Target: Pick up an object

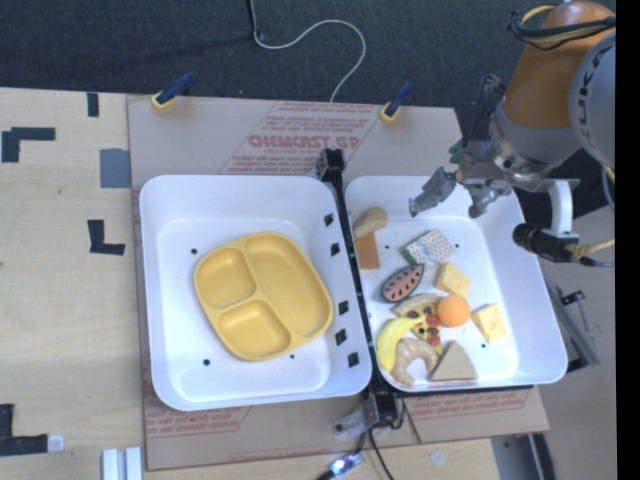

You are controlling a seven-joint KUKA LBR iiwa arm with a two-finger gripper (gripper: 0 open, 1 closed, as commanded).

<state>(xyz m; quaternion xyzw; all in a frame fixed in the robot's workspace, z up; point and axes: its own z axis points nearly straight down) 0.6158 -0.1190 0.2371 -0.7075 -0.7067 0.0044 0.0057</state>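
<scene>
My gripper hangs over the far part of the right bin, its two grey fingers spread open with nothing between them. Below it in the bin lie several small toy foods: a tan piece, an orange-brown stick, a checkered block, a dark red oval slice, a yellow cheese cube, an orange ball, a banana, another yellow cube and a tan wedge. The gripper stands above and apart from all of them.
The left bin holds a yellow three-compartment plate. A black divider runs between the bins. Both bins rest on a cardboard sheet held by clamps at the back. A white cable loops behind.
</scene>
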